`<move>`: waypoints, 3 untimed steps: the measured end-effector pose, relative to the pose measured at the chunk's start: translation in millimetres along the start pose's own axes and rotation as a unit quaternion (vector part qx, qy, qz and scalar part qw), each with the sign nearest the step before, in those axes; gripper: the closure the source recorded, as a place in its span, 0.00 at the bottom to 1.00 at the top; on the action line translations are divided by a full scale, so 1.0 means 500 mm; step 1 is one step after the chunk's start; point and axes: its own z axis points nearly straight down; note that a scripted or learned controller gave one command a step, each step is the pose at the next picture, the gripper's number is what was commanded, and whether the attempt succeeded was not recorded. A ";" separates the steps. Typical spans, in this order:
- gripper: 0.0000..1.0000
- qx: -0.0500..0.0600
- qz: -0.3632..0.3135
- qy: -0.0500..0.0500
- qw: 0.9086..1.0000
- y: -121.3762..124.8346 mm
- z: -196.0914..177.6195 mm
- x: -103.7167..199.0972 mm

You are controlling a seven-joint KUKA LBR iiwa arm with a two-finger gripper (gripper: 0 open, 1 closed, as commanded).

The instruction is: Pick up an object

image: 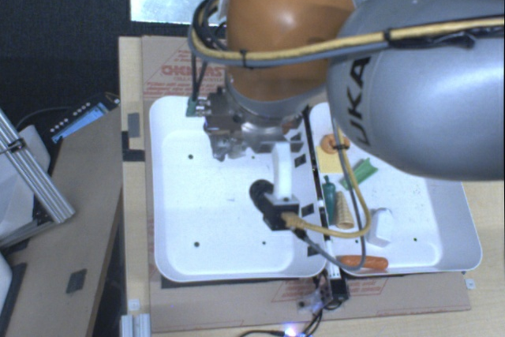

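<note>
**Risk: gripper is over the left bin, objects are in the right one**

Camera view: gripper [223, 146] hangs low over the back of the left bin [170, 193]. The arm [410, 83] covers it from above, so I can't tell how far open it is or whether it has hold of anything.

Every candidate I can see is in the right bin [442, 233]:
- orange piece [331, 144] at the back, near the divide
- green piece [361, 169] just beside it
- dark piece [330, 189] and cone [345, 213] close together, near the inner wall
- white block [381, 225] further out
- carrot [365, 263] against the front wall

Failure modes, my read:
- If it closes where it is, it likely grabs air.
- If it crosses to the right bin this low, it could clip the rims between the bins.
- Going for the cone could pinch the dark piece too, or jam on the wall.
- The carrot at the wall gives poor access, so a slip is likely.
- The arm blocks the camera, so a grasp is hard to confirm.
</note>
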 end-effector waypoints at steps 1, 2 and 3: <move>1.00 -0.014 0.002 0.006 1.000 0.007 -0.376 -0.005; 1.00 -0.006 0.008 0.001 1.000 -0.038 -0.373 -0.182; 1.00 0.003 0.002 -0.001 1.000 -0.037 -0.003 -0.095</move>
